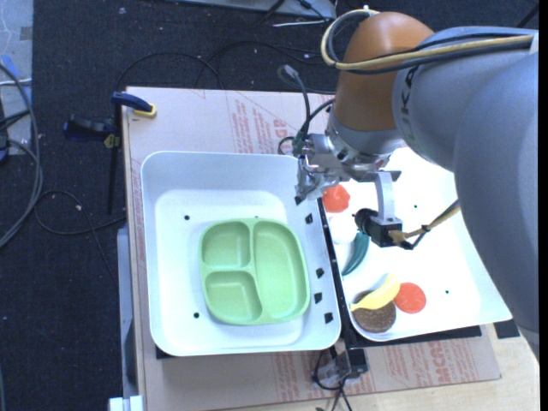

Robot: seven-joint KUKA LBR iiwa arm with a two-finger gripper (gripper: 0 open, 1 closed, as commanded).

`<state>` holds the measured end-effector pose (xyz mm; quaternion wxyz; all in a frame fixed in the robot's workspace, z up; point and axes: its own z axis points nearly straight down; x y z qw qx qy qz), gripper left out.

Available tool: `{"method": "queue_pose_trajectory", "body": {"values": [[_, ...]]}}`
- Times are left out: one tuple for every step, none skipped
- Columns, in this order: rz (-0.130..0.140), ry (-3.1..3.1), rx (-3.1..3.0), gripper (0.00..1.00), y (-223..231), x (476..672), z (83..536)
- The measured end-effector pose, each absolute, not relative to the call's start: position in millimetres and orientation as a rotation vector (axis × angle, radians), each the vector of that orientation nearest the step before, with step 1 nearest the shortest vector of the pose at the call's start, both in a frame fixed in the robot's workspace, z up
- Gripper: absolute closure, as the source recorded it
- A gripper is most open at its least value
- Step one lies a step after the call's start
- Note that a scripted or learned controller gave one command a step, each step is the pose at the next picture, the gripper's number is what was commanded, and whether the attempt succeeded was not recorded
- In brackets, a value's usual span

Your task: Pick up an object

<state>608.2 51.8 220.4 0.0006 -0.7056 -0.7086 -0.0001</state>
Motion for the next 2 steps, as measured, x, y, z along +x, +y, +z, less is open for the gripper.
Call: {"method": "queue_pose_trajectory", "body": {"values": [[0.000,-2.225,-2.217,1.00,97.8,621.8,220.8],[0.000,-2.222,-2.221,0.00,95.8,622.0,220.9]]}}
